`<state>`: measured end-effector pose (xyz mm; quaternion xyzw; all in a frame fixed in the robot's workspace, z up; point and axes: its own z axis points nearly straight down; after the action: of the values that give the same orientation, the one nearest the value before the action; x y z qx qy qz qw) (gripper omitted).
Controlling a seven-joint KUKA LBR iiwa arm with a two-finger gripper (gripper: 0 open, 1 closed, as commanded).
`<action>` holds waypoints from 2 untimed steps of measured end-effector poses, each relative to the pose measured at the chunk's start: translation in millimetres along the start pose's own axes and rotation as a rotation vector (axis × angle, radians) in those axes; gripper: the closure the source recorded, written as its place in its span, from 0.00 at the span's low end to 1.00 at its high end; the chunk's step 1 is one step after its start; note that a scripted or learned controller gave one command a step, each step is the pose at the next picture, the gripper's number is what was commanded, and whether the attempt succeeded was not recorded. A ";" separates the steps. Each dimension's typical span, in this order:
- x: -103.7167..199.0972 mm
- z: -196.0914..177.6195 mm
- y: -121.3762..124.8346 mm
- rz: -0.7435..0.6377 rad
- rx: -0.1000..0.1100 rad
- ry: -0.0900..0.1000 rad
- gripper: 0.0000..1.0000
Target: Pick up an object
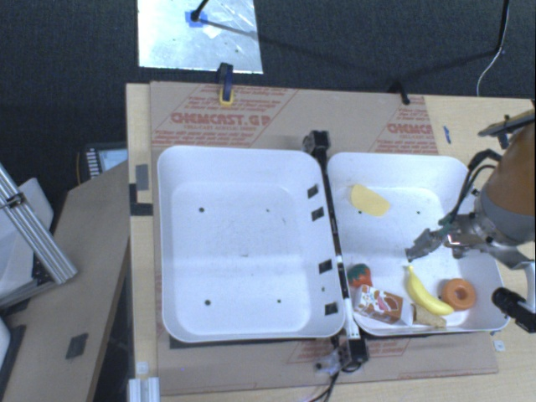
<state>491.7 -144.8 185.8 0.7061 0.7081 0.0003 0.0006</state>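
My gripper reaches in from the right and hangs over the middle of the right bin, just above the top end of a yellow banana. An orange ring lies right of the banana. A small red and green fruit and a red and white snack packet sit at the bin's front left. A pale yellow flat piece rests near the bin's back left. Nothing shows in the gripper.
The left bin stands beside the right one, with a black divider with clips between them. Both rest on a cardboard sheet. A shiny metal plate lies behind the bench, and an aluminium rail stands at the far left.
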 end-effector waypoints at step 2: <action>1.4 86.4 130.3 -0.006 -0.007 -0.001 0.00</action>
<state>622.1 -143.1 99.5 0.7039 0.7103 0.0024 0.0036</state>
